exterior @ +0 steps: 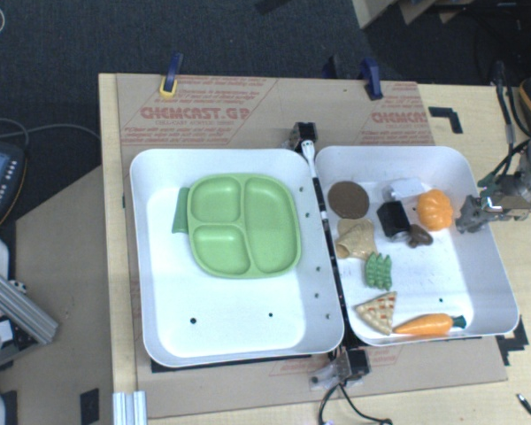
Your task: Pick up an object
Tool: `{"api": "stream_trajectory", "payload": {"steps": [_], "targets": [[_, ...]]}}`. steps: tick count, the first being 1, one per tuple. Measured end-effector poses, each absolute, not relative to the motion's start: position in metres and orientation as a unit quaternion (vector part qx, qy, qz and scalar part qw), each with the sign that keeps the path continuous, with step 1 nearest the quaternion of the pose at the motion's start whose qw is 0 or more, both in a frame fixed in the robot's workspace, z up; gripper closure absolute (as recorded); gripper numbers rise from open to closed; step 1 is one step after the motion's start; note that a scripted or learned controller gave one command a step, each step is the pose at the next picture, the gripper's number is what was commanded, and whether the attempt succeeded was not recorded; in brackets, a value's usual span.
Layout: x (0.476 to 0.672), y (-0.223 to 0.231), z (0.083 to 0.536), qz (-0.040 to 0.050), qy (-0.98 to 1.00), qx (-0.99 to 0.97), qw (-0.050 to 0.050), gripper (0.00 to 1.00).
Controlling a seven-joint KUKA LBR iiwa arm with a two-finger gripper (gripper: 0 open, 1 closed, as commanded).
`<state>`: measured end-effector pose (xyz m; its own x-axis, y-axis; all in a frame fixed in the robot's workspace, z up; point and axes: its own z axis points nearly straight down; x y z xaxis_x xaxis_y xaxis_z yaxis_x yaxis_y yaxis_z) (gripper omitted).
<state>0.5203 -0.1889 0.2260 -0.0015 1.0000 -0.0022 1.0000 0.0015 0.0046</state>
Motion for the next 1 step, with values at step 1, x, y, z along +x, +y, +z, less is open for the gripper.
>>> {"api": "stream_trajectory", "payload": {"steps": [1], "targets": [[0.5020, -0.1365, 0.2282, 0.0004, 0.709, 0.705, -0.002, 1.00]]}}
